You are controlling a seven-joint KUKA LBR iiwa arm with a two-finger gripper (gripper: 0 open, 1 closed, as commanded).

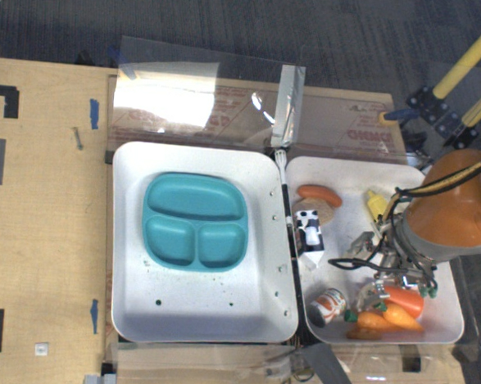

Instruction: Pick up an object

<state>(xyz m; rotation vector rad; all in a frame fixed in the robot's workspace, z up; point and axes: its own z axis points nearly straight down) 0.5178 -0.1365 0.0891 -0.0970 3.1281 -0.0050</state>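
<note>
Carrot (383, 320), sausage (319, 194): right bin (448, 329) | teal tray (195, 221): left bin (126, 302) | jaws: state unclear

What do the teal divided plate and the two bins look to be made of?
The teal divided plate looks like molded plastic: uniform colour, soft sheen, rounded compartment edges. The left bin and right bin look like thin white plastic with a semi-gloss finish, with rounded corners and dull highlights; painted metal can't be ruled out.
</note>
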